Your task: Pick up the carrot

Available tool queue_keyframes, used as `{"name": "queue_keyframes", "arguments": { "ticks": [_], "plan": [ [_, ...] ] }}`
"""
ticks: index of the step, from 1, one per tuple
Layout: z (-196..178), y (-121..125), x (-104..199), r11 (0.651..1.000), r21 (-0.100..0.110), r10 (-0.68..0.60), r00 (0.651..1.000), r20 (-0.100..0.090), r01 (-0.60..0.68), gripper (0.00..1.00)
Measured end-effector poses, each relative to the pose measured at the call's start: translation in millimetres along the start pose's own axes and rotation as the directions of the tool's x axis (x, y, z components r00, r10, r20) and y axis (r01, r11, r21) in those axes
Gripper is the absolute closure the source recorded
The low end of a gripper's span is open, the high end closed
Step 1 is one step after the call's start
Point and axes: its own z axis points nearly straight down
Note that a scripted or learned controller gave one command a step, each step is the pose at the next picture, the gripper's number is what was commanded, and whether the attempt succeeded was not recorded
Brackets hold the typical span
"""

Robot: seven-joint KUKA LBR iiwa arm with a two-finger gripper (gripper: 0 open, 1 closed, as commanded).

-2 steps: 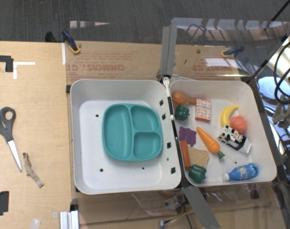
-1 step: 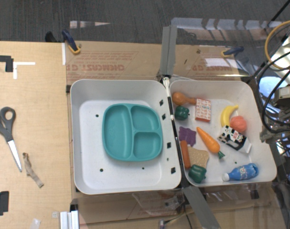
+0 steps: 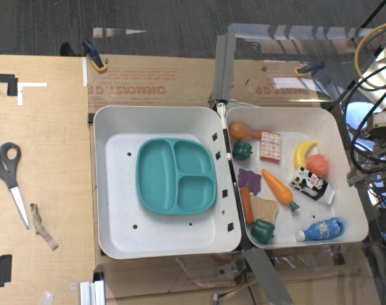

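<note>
— Found the carrot (image 3: 277, 187)?
— Lay in the right bin (image 3: 345, 138), about mid-floor, slanted, green stub toward the near right corner.
— Touched anything?
— Sat just beside a purple piece (image 3: 249, 180) on the left and a slice of bread (image 3: 264, 208) below. Stayed clear of the black-and-white carton (image 3: 309, 183) on the right.
— And round about?
— Held a banana (image 3: 304, 152) and a peach-coloured ball (image 3: 317, 165) toward the far right, a red-and-white box (image 3: 270, 146) beyond the carrot, a blue bottle (image 3: 321, 230) on its side at the near wall, a green pepper (image 3: 262, 231) by the near left corner.
— Left bin (image 3: 110, 170)?
— Carried a teal divided plate (image 3: 177, 176), flat.
— Bench?
— Bore scissors (image 3: 9, 170) at far left.
</note>
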Motion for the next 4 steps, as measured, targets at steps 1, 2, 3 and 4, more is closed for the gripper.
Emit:
{"name": "queue_keyframes", "arguments": {
  "ticks": [1, 2, 3, 4],
  "plan": [
    [-8, -2, -2, 1.000, 0.001, 0.003, 1.000, 0.003, -0.003, 1.00],
    [-17, -3, -3, 1.000, 0.003, 0.006, 1.000, 0.007, -0.006, 1.00],
    [-26, -5, -4, 1.000, 0.005, 0.010, 1.000, 0.010, -0.010, 1.00],
    [-34, -6, -5, 1.000, 0.006, 0.014, 1.000, 0.013, -0.014, 1.00]
  ]
}}
